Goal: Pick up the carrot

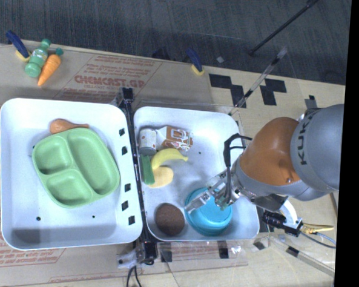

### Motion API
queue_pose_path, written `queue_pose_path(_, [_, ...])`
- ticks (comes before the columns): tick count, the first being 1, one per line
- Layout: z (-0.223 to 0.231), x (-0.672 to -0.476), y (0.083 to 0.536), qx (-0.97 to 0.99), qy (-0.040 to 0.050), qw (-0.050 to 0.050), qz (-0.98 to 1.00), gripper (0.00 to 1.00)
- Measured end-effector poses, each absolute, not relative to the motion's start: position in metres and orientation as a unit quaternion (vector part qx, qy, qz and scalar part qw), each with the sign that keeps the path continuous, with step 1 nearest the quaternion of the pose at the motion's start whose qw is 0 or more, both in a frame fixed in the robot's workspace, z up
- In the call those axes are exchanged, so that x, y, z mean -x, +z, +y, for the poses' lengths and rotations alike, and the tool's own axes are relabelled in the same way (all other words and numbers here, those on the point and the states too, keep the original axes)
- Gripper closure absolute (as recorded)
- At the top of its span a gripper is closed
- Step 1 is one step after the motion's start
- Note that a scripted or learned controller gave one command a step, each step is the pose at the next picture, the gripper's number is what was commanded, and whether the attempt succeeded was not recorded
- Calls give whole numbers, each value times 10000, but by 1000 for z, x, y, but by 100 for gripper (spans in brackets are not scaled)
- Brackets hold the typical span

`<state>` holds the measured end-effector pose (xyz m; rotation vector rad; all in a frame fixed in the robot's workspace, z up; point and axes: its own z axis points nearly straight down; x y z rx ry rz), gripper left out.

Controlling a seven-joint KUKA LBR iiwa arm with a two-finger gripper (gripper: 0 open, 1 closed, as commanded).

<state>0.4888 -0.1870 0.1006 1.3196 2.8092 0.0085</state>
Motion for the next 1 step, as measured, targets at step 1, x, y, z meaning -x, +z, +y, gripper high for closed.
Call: queue_pose_path(1, [-211,-538,161,-4558,-9,31,8901,0])
